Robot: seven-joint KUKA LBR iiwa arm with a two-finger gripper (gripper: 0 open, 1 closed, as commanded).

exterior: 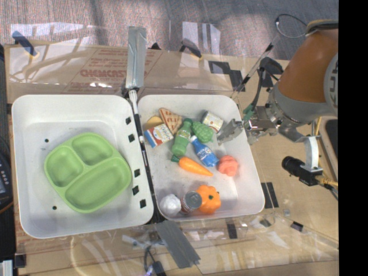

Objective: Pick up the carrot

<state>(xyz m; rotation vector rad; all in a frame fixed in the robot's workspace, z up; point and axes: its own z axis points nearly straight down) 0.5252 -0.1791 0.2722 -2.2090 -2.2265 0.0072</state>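
Pumpkin lodged at right bin's near wall; carrot laid beyond it; gripper fingers seen parted, nothing grasped.

Grey arm reaches from the right, pincer pointing left

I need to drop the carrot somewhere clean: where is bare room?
Free: the green three-compartment plate and the left white bin's floor around it. In the right white bin, a small patch right of the round orange pumpkin. Crowded: around the orange carrot.
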